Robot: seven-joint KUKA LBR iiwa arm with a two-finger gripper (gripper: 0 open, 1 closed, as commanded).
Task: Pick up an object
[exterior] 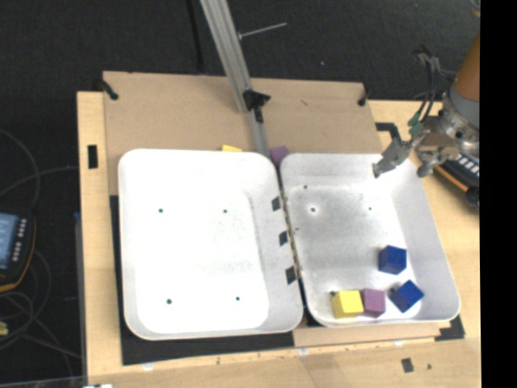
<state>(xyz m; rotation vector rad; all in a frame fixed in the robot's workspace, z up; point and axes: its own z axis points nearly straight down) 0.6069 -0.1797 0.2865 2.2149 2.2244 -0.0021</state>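
Camera view: gripper (406, 157) poised over right bin's (355, 180) upper right rim, fingers apart, nothing between them. Best to descend squarely over one blue cube (393, 259), standing clear of the yellow cube (347, 303), purple cube (373, 301) and second blue cube (405, 295) crowded along the near wall. Small matte blocks, flat-faced; smooth white bins, right one scuffed grey.
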